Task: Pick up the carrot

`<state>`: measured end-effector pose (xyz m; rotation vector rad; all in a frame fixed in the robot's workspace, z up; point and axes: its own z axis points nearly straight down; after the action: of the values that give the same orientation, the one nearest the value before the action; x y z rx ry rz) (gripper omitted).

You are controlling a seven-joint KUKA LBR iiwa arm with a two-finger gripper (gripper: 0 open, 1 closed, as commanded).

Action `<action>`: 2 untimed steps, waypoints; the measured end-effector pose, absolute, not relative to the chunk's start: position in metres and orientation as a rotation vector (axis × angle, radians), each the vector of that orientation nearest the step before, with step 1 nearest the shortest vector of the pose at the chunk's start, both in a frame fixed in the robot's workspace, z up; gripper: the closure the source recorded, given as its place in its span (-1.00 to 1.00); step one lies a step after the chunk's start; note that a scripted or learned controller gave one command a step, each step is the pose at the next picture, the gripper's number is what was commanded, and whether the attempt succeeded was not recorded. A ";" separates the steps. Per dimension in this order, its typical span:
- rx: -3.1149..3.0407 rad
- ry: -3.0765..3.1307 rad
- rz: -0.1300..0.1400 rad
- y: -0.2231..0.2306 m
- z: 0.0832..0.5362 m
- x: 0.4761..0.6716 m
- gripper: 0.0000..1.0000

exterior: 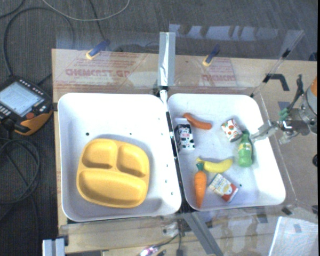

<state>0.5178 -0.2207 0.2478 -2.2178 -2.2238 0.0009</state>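
Note:
The carrot (200, 188), orange with a green top, lies upright in the picture at the front of the right bin (266, 183), just below a banana (216, 165). My gripper (286, 126) hangs at the right bin's far right rim, well to the right of the carrot and farther back, close to a green bottle (245, 151). Nothing shows in its grasp.
The right bin also holds a thin orange-red piece (197, 122), a black-and-white carton (185, 137), a small red-and-white box (231, 129) and a juice box (223, 187) right of the carrot. A yellow divided plate (114, 172) sits in the left bin (69, 116). A pendant (18, 104) lies left of the bench.

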 end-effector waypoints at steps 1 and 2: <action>-2.250 -2.208 -0.019 -0.173 0.109 0.541 -1.00; -2.135 -2.308 0.002 -0.184 0.141 0.633 -1.00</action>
<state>0.6335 -0.1841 0.1410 -2.1353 -2.3076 0.0019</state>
